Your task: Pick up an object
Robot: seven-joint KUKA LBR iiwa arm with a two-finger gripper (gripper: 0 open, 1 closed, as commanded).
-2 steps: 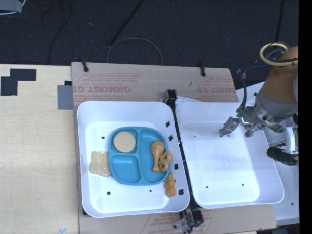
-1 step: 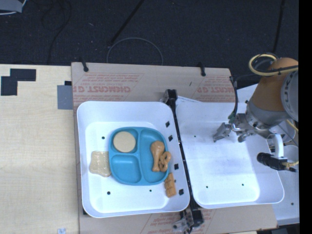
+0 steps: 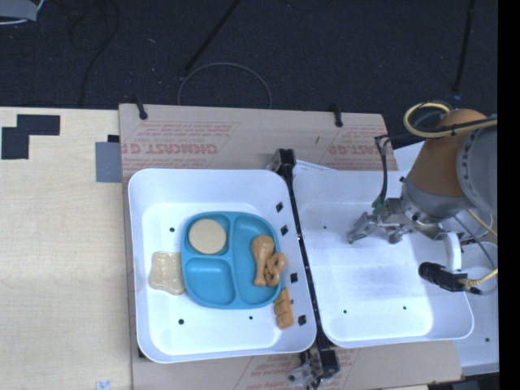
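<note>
Jaws (image 3: 363,229) of the grey arm hang spread and holding nothing over the right white bin (image 3: 382,315). Well apart, in the left white bin (image 3: 154,210), a tan pretzel-shaped toy (image 3: 266,260) lies lengthwise front-to-back on the blue divided plastic plate (image 3: 213,287).

Bright, even light; slightly soft focus

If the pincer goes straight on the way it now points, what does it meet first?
Probably the bare white floor of the right bin. The pincer points left and downward over it; depth is unclear, so this is a guess.
</note>
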